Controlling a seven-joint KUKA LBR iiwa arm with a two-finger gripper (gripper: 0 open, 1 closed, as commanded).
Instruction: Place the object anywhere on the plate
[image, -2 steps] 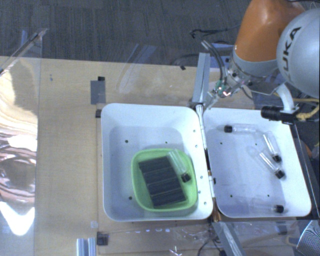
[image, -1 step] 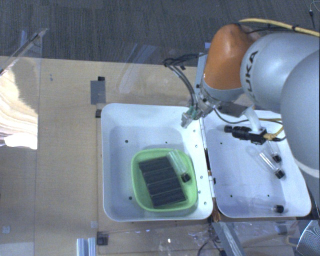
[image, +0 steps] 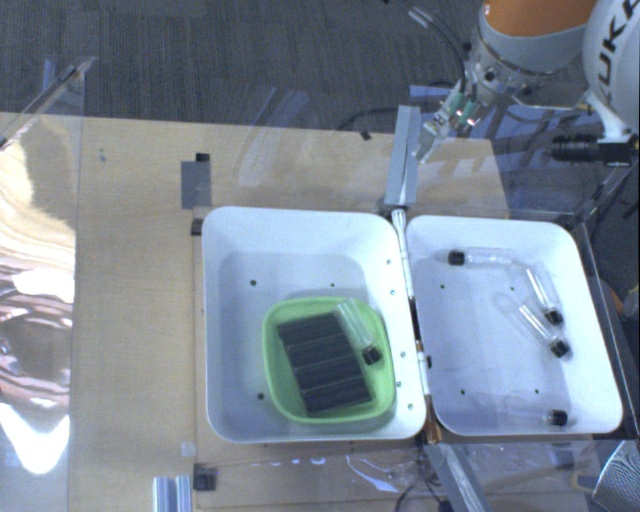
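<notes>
One tube (image: 353, 322), clear with a black cap, lies on the plate (image: 271, 340), near the plate's right rim and partly across the right edge of a dark ridged pad (image: 320, 362) that covers most of the plate. The plate is green and sits in the near half of the left bin (image: 230, 290), close to that bin's near wall.

I judge the placing done, or all but done: the tube rests inside the rim, not hanging over it. If a further release or check is due, it should go straight up and clear, with no sideways drag that might roll the tube off the pad's edge and toward the rim.

The gripper (image: 452, 108) hangs high beyond the far edge of the bins, above the bench's far right corner. Nothing shows in it, and at this angle and blur I cannot tell whether it is apart or together.

The right bin (image: 480, 350) bears several more tubes, one (image: 482, 258) by its far wall, two by the right wall and what seems a fourth near its near right corner, faint against the white.

Both bins sit on a pale wooden bench (image: 120, 300); glare washes its left edge. A grey bracket (image: 403, 160) stands at the bins' far join. Dark carpet (image: 250, 50) lies beyond.
</notes>
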